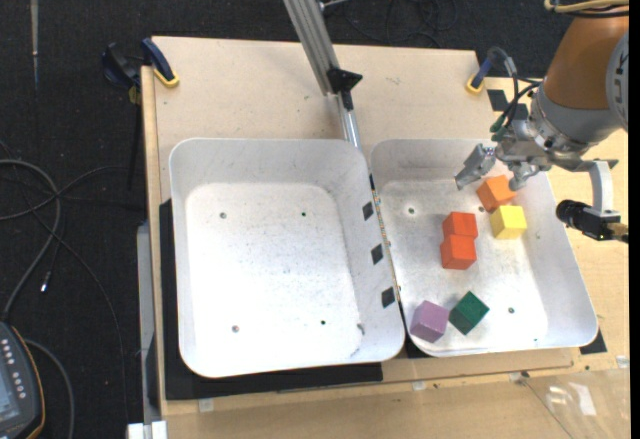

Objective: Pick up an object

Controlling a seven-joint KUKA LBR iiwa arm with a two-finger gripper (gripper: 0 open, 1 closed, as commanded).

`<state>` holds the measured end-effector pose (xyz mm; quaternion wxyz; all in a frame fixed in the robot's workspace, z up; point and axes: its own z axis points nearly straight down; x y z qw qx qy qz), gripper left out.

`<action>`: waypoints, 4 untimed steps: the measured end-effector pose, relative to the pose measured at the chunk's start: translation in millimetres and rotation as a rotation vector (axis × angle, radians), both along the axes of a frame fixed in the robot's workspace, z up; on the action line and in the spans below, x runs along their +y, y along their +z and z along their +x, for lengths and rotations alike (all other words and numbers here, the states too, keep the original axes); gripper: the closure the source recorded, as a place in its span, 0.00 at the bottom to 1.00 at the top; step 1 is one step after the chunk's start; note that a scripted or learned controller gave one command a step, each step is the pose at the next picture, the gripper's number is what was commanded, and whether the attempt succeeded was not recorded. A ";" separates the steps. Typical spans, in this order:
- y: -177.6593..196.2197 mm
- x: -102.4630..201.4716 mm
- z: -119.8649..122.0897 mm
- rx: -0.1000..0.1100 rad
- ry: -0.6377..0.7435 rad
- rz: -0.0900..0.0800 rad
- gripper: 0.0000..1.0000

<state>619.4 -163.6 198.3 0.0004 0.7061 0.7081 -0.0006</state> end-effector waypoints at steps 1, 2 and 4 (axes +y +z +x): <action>-107.2 1.6 0.4 0.005 -0.002 0.002 0.00; -70.9 7.5 -46.6 0.001 -0.005 0.001 0.00; -103.2 25.2 -55.6 0.000 -0.003 0.001 0.00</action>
